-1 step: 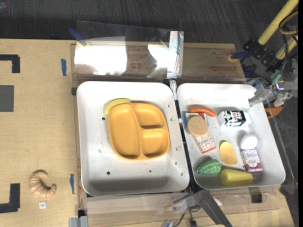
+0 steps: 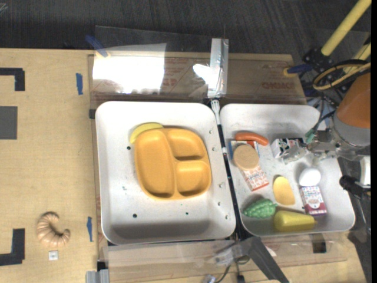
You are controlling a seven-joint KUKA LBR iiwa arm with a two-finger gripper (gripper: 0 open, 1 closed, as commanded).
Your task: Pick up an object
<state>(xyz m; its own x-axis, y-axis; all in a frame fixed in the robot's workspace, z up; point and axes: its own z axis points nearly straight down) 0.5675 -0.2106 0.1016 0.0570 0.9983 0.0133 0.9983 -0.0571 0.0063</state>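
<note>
1. Gripper (image 2: pixel 290 149) low in the upper part of the right bin (image 2: pixel 347 214), at the end of the arm (image 2: pixel 357 108) reaching in from the frame's right. Cannot tell how wide the grip stands, nor whether it has hold of anything.
2. Nearest candidates: red sausage (image 2: pixel 251 138) just to the gripper's left, long axis running left-right; white round piece (image 2: pixel 310 175) just below and right.
3. Further down the frame: yellow slice (image 2: pixel 284 190), maroon carton (image 2: pixel 313 199), green broccoli-like piece (image 2: pixel 260 208), yellow wedge (image 2: pixel 293 220).
4. Tan disc (image 2: pixel 246 156) and printed packet (image 2: pixel 255 177) crowd the sausage from below, so likely little room for a clean closing there.
5. Well apart in the left bin (image 2: pixel 109 175): orange divided tray (image 2: pixel 172 161). Croissant toy (image 2: pixel 53 229) out on the worktop (image 2: pixel 41 158).
</note>
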